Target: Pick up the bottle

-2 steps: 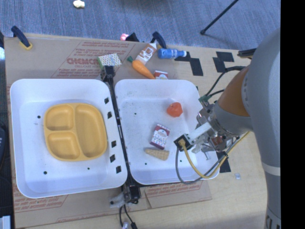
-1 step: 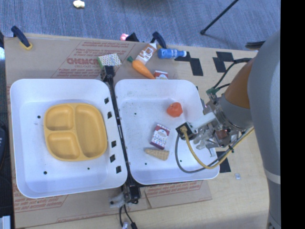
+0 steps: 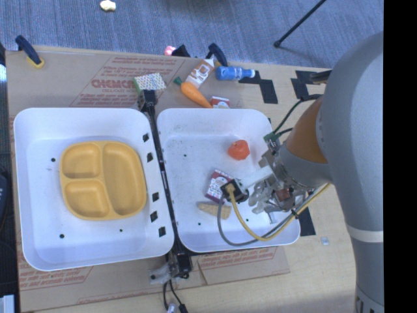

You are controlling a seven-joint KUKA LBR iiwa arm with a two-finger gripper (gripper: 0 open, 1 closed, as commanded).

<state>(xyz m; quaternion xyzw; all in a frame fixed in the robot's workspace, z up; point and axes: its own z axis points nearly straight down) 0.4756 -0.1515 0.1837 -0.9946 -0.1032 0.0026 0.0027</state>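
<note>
Bottle (image 3: 233,74): small, blue, pale cap. It lies on its side on the desk (image 3: 78,77), outside both bins, just past the far rim of the right bin (image 3: 195,119). A second small container with an orange label (image 3: 201,74) and a carrot (image 3: 194,94) lie just beside it on the left.

My fingers (image 3: 268,199): low over the near right part of the right bin, well apart from the bottle. Open or shut, I cannot tell; it is a tangle of metal and yellow cable (image 3: 244,230). Nothing visibly held.

Nearby in the bin: purple packet (image 3: 217,186), tan piece (image 3: 214,208), red lump (image 3: 238,150). Yellow tray (image 3: 103,180) in the left bin.

Handling, my guess: light plastic, fairly stiff, smooth and round, so it may roll or squirt out when squeezed. Take it across the body near the middle, closing square to its long axis, not at the cap. The neighbours on the left crowd that end, so approach from above. The bin rim is close on the near side and needs watching.
</note>
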